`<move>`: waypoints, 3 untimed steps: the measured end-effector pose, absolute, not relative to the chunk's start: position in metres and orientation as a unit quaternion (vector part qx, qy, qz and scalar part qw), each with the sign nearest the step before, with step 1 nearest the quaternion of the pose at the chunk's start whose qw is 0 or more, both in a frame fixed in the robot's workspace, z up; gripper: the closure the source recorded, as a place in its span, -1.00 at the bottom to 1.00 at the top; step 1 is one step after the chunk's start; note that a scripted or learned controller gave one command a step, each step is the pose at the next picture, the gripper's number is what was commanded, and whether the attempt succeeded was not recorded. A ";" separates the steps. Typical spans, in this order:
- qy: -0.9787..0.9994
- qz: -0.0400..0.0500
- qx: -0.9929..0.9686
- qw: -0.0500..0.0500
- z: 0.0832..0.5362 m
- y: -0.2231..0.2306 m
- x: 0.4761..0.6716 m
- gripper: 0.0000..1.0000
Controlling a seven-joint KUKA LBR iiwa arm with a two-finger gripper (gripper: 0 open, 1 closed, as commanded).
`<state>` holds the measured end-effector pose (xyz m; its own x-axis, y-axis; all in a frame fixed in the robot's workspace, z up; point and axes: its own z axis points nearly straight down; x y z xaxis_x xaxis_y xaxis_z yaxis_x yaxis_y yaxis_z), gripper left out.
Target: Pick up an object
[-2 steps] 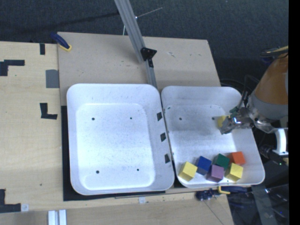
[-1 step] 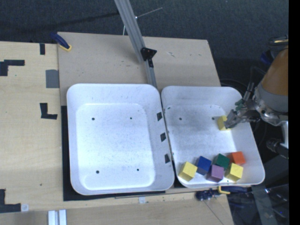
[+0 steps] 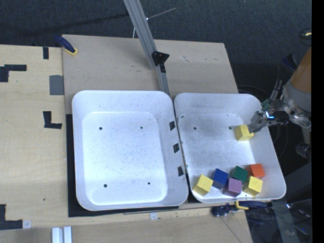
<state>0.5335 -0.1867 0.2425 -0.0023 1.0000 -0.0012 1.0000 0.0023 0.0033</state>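
At the right of the frame, the gripper (image 3: pixel 259 119) sits low over the right bin (image 3: pixel 212 105), its tip just up and right of a lone yellow cube (image 3: pixel 244 132) near the bin's right wall. Tip and cube look touching or nearly so, but whether the cube is grasped cannot be told. The cube lies down-left of the tip, with no marked long axis, well apart from the cluster of cubes (image 3: pixel 230 180) at the bin's lower edge.
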 end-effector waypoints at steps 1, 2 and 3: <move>0.709 0.000 0.705 0.000 0.245 -0.142 0.529 1.00; 0.709 0.000 0.705 -0.001 0.233 -0.091 0.524 1.00; 0.709 -0.001 0.705 -0.002 0.223 -0.036 0.518 1.00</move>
<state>0.5181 -0.0359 0.2232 -0.0065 1.0000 0.0014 1.0000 0.0065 -0.0032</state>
